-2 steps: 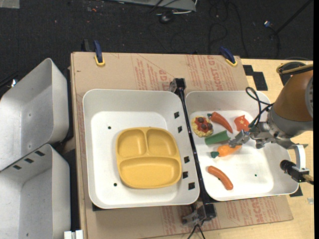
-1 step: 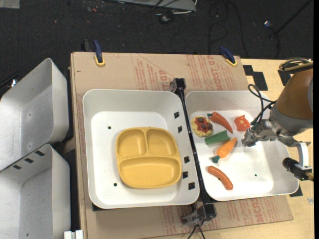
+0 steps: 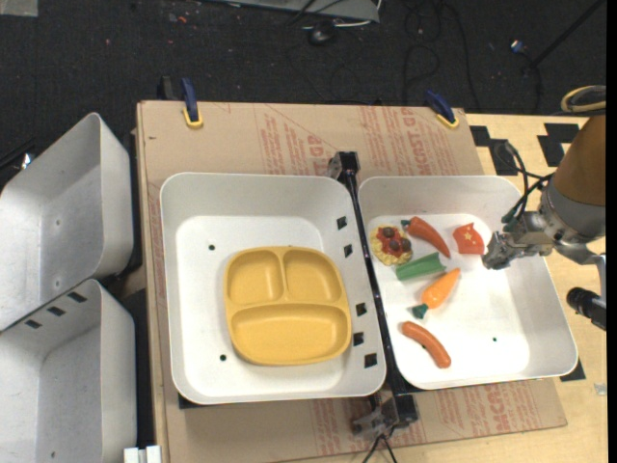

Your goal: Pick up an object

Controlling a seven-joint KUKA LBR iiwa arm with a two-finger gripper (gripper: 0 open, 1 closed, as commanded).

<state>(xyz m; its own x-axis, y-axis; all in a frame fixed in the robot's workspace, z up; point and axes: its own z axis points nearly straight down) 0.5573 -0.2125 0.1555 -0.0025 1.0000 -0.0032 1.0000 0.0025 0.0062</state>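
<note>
The gripper hangs over the right side of the right bin, low near the floor of the bin, and whether it is open or closed cannot be told from this slanted view; nothing can be seen held in it. Behind it the grey arm with its orange band reaches in from the right. Just to the left of the gripper lies a small red piece, close to it, though whether they touch cannot be told. Further left sit a long orange-red pepper, tilted, and beside it a small round pizza toy near the bin's left wall. Below those lies a green piece, and just beside it a carrot, set at a slant. Nearer the front of the bin lies a sausage, apart from the others. The left bin holds a yellow divided plate with three compartments, lying flat in the middle. Both bins rest on a cardboard sheet.
</note>
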